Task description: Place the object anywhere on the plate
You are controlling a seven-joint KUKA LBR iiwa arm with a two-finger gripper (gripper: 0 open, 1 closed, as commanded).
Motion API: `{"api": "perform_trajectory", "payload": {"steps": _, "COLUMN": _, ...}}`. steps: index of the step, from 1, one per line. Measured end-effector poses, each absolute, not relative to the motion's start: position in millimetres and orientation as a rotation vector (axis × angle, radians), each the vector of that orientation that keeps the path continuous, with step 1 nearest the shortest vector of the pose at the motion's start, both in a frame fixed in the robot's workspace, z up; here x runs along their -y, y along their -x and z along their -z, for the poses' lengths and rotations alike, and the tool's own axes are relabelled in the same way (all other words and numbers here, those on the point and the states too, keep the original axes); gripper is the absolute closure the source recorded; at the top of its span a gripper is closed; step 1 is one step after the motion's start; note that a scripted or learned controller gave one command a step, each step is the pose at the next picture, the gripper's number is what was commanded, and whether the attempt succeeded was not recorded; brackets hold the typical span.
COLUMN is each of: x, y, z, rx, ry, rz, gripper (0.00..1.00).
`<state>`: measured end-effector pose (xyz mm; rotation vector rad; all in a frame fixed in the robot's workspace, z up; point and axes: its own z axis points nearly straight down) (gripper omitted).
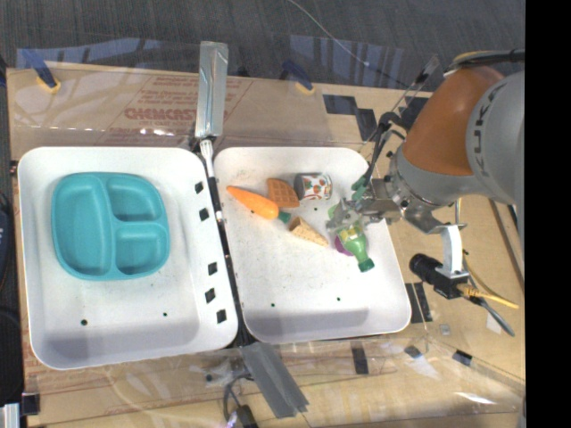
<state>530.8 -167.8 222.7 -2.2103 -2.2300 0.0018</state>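
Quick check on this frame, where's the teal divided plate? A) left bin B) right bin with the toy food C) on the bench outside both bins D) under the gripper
A: the teal divided plate lies in the left bin, while the carrot and the other toy food sit in the right bin, where the gripper is.

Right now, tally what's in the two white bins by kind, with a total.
Teal three-compartment plastic plate, left bin: 1
Orange toy carrot: 1
Brown waffle-patterned toy piece: 1
Tan wedge-shaped toy piece: 1
Small white printed can: 1
Green and purple toy item under the gripper, kind unclear: 1
Total: 6
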Motion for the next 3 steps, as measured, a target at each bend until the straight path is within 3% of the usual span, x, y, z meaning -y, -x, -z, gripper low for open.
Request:
{"api": "perform_trajectory", "payload": {"steps": 1, "x": 104, "y": -542.7, "z": -252, "rx": 2.233, "ry": 2.209, "rz": 0.002, "gripper": 1.00}}
{"api": "perform_trajectory", "payload": {"steps": 3, "x": -70, "y": -550.4, "z": -190, "rx": 2.233, "ry": 2.200, "rz": -0.009, "gripper": 1.00}}
